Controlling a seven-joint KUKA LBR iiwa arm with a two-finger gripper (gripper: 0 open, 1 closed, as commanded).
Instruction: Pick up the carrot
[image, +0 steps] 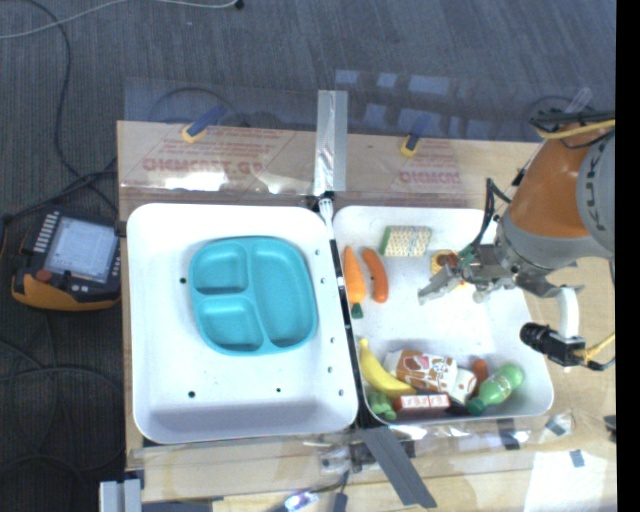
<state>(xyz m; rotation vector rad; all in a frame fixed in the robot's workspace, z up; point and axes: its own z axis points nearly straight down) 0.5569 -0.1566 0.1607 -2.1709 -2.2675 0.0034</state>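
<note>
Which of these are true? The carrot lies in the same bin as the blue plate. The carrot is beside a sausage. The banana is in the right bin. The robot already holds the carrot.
1. Carrot shares a bin with the blue plate: false; it lies in the right bin.
2. Carrot beside sausage: true.
3. Banana in right bin: true.
4. Gripper holds the carrot: false; it hovers apart from it.

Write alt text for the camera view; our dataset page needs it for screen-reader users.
A grey-and-orange arm's gripper hovers in the right bin, right of a carrot beside a sausage near the divider. The left bin holds a blue divided plate.
</note>
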